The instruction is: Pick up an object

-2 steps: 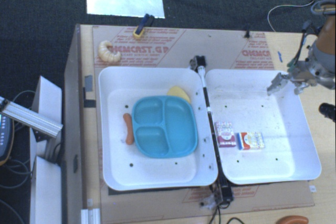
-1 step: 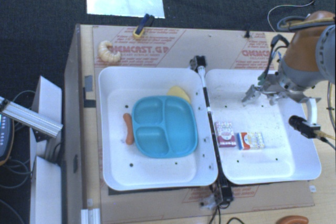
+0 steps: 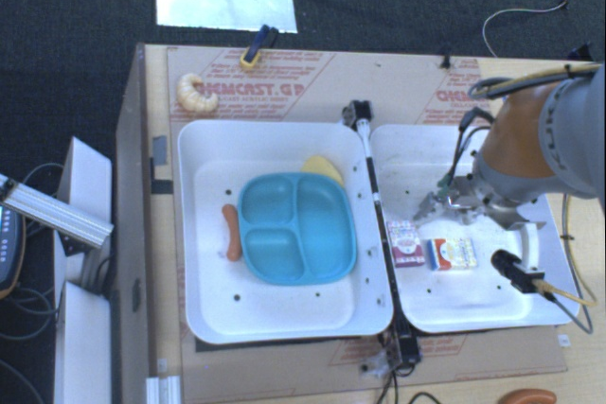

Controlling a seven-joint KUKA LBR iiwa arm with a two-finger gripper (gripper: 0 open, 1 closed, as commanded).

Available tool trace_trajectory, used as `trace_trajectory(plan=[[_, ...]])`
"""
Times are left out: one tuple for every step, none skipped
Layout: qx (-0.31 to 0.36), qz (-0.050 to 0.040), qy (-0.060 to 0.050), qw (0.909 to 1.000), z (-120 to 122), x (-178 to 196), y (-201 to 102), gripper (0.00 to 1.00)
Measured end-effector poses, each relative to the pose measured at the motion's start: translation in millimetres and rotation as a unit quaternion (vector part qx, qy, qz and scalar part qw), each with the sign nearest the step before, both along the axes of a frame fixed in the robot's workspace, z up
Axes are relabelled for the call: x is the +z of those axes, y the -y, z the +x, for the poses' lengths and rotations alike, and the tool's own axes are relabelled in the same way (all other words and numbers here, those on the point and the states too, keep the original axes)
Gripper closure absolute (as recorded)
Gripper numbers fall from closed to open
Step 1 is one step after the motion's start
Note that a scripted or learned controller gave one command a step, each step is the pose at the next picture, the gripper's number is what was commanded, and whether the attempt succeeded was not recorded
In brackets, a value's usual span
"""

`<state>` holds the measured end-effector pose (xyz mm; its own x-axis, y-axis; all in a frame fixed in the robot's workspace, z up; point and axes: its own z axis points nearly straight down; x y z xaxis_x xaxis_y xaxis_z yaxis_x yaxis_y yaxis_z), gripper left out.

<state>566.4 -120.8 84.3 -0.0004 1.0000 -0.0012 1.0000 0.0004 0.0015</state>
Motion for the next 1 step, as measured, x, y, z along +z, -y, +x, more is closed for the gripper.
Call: trace_trajectory(plan=[[0.0,-0.0003,0.0,1.0,-1.1,0.8,46.1,0.0]])
